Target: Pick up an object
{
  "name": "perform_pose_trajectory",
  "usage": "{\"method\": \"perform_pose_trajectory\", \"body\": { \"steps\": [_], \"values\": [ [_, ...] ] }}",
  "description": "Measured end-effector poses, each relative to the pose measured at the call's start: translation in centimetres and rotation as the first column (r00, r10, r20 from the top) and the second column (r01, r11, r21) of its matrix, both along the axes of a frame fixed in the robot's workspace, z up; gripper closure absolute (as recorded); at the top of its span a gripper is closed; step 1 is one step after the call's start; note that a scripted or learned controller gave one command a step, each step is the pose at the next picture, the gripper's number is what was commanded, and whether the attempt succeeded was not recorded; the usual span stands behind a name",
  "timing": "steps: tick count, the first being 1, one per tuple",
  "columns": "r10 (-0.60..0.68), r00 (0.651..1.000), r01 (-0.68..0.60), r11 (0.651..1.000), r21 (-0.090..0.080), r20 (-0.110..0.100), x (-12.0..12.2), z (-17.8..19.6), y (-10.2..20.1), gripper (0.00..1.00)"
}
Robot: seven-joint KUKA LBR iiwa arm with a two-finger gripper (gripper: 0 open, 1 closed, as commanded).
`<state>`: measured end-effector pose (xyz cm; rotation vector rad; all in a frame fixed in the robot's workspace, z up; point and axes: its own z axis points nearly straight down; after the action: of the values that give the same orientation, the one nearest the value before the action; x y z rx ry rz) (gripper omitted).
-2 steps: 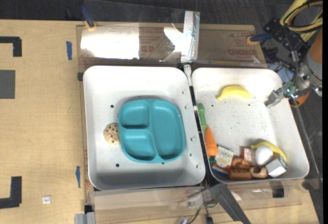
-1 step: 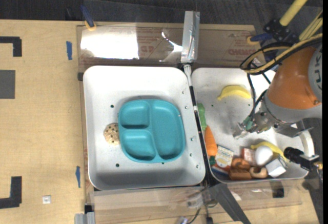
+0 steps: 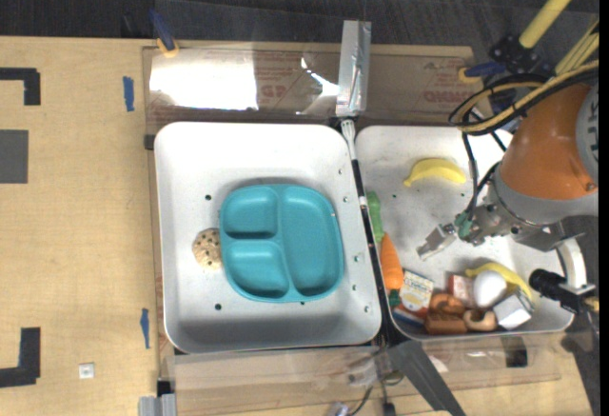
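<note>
the gripper [image 3: 436, 241] hangs over the middle of the right bin [image 3: 400, 149], its two thin fingers [image 3: 425, 247] pointing left and down toward the bin floor. they look slightly parted with nothing between them, though the view is small and a bit blurred there, so the gap is hard to judge. the tips sit above bare white floor, apart from every object. behind them rises the arm [image 3: 544, 155] with its orange band, coming in from the right and covering the bin's right side.

in the right bin, a banana [image 3: 435, 172] lies near the far wall, well clear of the gripper. an orange carrot [image 3: 390, 262] and a green piece [image 3: 374, 212] lie along the left wall. along the near wall is a crowded cluster: a small printed packet [image 3: 416, 289], a brown item [image 3: 447, 314], a white ball [image 3: 489, 289] beside a yellow piece [image 3: 495, 269], and a white block [image 3: 514, 312]. the open floor is the middle strip between the banana and this cluster.

the left bin [image 3: 190, 157] holds a teal divided plate [image 3: 283, 240] in its centre, and a cookie [image 3: 207, 247] touching or just beside the plate's left edge. room is free around the plate near the walls.

reddish printing shows on the cardboard [image 3: 285, 81] behind the bins and on the packet, but none of it can be read.
</note>
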<state>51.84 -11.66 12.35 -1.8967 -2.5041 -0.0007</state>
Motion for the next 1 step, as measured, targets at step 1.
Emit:
{"method": "perform_pose_trajectory", "body": {
  "steps": [1],
  "values": [
    [0.057, 0.998, -0.057, 0.998, -0.001, 0.006, 5.73, -3.61, -1.0, 0.0]
  ]
}}
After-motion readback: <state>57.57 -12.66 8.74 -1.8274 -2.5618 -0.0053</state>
